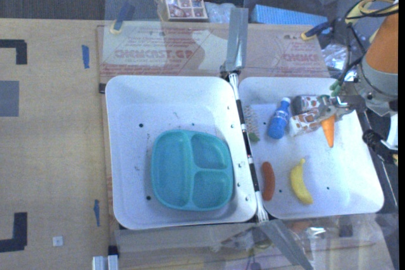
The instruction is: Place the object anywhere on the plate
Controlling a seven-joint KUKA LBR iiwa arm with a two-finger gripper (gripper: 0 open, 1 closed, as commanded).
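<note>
Turquoise and divided into three compartments, the plate (192, 171) lies in the left bin (126, 104), towards its near side. The right bin (354, 180) holds the loose pieces: a blue bottle (278, 119), a small printed carton (306, 115), an orange carrot (328, 130), a yellow banana (300, 181), a red sausage (268, 180) and a green-bristled brush (252, 123) against the bin's left wall.

The claw (335, 105) sits low over the far right corner of that bin, just beside the carton and the carrot's top. Whether it is spread or closed cannot be told from this angle, and nothing can be seen clasped in it.

Judging by position, the step in hand is the pick, with carton or carrot the likely target. Those two touch, and the bottle lies against the carton, so a clean grasp probably calls for centring on one piece alone and descending straight. A firm hold should be confirmed on lifting. The carry must then clear the twin rims between the bins before lowering over any compartment of the plate.
</note>
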